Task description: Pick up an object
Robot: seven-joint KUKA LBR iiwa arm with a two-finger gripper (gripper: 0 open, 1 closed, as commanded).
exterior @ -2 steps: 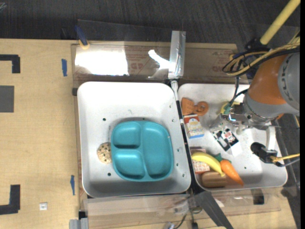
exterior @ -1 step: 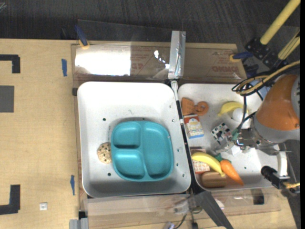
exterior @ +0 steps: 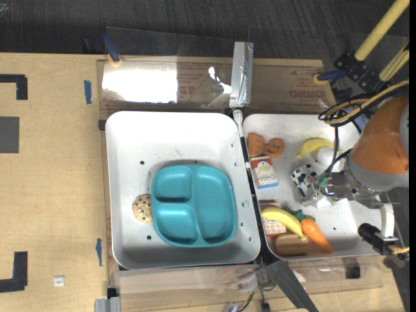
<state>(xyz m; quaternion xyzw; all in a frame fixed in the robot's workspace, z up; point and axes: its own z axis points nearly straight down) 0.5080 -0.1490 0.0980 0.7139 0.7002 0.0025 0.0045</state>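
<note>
My gripper (exterior: 316, 187) hangs low over the middle of the right bin (exterior: 338, 223), below the arm's orange band (exterior: 388, 145). A small black-and-white spotted toy (exterior: 300, 175) lies right at its left side, touching or nearly so. A yellow banana-like piece (exterior: 314, 147) sits behind it. Toward the front lie a banana (exterior: 281, 217), a carrot (exterior: 315, 233) and a brown sausage-like piece (exterior: 290, 244). A red-and-white carton (exterior: 264, 173) and a brown pretzel-shaped piece (exterior: 263, 145) lie along the bin's left wall.
The left bin (exterior: 130, 142) holds a teal divided plate (exterior: 193, 204) with a cookie (exterior: 142, 208) at its left. A divider wall (exterior: 249, 174) separates the bins. Cables (exterior: 344, 109) and yellow poles (exterior: 387, 18) hang at the upper right.
</note>
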